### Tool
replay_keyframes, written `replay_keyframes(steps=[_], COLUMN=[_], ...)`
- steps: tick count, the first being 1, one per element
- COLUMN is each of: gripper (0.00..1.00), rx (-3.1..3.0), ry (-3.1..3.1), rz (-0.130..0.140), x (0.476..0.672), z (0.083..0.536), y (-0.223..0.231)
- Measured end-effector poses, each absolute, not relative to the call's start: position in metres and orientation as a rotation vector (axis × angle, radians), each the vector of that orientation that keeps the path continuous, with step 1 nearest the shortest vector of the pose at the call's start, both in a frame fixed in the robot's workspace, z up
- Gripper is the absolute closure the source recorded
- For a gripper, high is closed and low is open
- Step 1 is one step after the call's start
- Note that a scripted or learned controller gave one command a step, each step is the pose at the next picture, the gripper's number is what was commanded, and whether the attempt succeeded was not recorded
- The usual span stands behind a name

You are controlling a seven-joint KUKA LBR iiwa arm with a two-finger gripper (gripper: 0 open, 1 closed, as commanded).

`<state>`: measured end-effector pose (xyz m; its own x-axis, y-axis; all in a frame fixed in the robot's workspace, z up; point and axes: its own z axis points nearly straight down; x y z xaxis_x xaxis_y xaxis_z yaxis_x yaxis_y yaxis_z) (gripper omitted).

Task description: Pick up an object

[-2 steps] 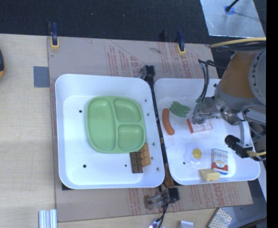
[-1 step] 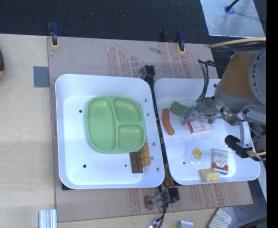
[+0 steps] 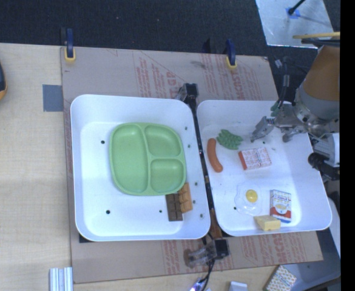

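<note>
- Nearest the camera in the right-hand shallow white bin [image 3: 323, 223] lies a small yellow cheese-like wedge [image 3: 267, 224], by the bin's near rim.
- Just right of and behind the wedge sits a small white carton with red and blue print [image 3: 280, 203], touching or almost touching it.
- Left of the carton lies a toy fried egg, white with a yellow yolk [image 3: 249, 197].
- Farther back, near the middle of this bin, lies a flat white packet with red print [image 3: 255, 158].
- Left of the packet is an orange-red toy sausage [image 3: 214, 155], lying lengthwise near the bin's left wall.
- Just behind the sausage, to its right, sits a dark green leafy toy vegetable [image 3: 229, 139].
- The grey arm with its orange band [image 3: 320, 77] reaches in from the right; its hand [image 3: 270, 126] hangs over the far part of the right bin, right of the green vegetable and behind the packet.
- The hand's metal fingers [image 3: 259, 130] look spread apart, with nothing between them.
- In the left-hand shallow white bin [image 3: 86, 162] a light green divided plastic plate [image 3: 147, 158] lies near the middle.
- A brown chocolate-like block [image 3: 178, 204] lies at the plate's near right corner.
- Both bins rest on a brown cardboard sheet [image 3: 135, 71] on the light wooden desk [image 3: 19, 180].
</note>
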<state>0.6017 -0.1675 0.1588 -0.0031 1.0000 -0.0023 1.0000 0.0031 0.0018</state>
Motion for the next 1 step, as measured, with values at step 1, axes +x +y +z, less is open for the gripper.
replay_keyframes(steps=[1], gripper=[0.0], rx=[2.219], ry=[2.231], rz=[-0.006], x=[0.5712], z=[0.0937], y=[-0.1547])
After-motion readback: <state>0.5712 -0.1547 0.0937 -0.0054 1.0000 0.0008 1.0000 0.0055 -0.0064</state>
